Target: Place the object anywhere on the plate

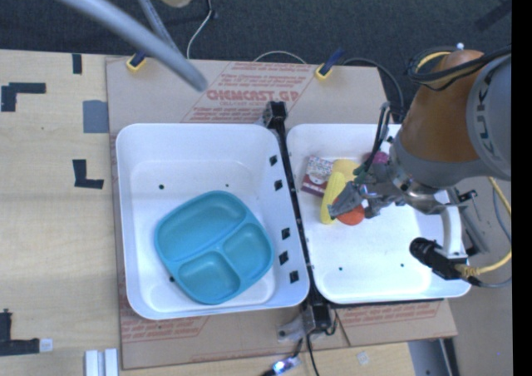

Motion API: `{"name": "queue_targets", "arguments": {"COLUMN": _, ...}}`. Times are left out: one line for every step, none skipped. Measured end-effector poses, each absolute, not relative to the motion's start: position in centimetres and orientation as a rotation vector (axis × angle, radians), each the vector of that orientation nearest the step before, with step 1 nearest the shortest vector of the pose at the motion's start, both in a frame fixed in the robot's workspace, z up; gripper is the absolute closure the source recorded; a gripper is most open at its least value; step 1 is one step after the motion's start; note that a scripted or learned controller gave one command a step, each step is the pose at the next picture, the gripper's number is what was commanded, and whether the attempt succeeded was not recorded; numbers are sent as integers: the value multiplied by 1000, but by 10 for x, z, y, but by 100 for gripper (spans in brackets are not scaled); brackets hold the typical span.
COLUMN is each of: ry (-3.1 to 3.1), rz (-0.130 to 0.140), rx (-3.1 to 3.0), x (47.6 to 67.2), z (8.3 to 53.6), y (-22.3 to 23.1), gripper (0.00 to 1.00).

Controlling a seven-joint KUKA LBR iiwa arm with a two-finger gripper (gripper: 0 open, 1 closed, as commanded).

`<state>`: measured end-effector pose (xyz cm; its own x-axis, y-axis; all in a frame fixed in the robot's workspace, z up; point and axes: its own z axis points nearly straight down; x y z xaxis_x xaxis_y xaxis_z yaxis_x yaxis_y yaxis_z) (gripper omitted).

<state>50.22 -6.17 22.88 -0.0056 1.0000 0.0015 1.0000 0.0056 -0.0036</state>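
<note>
A blue divided plate (214,245) lies in the left bin (126,200), towards its near side. In the right bin (374,270) a yellow elongated object (337,185) lies tilted beside a small orange-red object (352,218). A pinkish packet (317,172) lies just left of them. My gripper (356,201) is low over the yellow and orange-red objects, at their right side. Its dark body covers part of both. Whether anything is in its grasp is hidden.
The black divider (287,191) between the two bins runs just left of the objects. A grey pole (108,8) crosses the upper left above the bench. Black cables and a connector (432,256) hang from the arm over the right bin's near right corner.
</note>
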Motion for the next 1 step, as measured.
{"name": "queue_targets", "arguments": {"ry": -2227, "rz": 1, "rx": -2211, "x": 508, "z": 236, "y": -11, "gripper": 100}}
